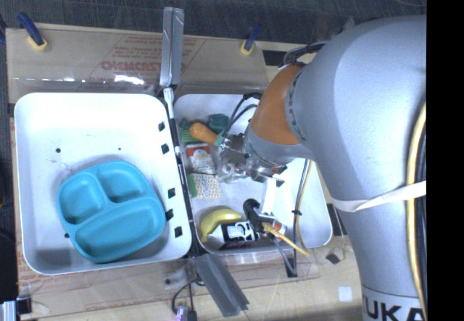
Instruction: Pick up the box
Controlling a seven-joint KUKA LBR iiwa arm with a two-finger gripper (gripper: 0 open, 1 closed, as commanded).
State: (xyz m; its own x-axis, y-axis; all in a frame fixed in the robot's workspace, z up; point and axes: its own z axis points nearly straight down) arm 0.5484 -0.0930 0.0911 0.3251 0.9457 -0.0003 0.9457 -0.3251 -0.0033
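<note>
Currently the gripper (pixel 230 161) is down inside the right bin (pixel 217 100), around the middle and toward its left side. The grey arm (pixel 362 109) with the orange band (pixel 275 111) comes in from the right and covers much of that bin. Can't tell whether the gripper is spread or pressed together: the wrist blocks the view from above. Nothing visibly pinched.

Box (pixel 204 183): small, patterned, lying flat by the right bin's left wall. It sits between the carrot (pixel 203 132) on the far side and the banana (pixel 216 219) on the near side. The gripper is just beside the box, at its far-right edge; contact unclear.

A teal item (pixel 219 122) sits next to the carrot near the far wall, too hidden to identify.

The left bin (pixel 29 117) holds a blue divided plate (pixel 112 211) in its near half, lying flat, well apart from the gripper.
</note>
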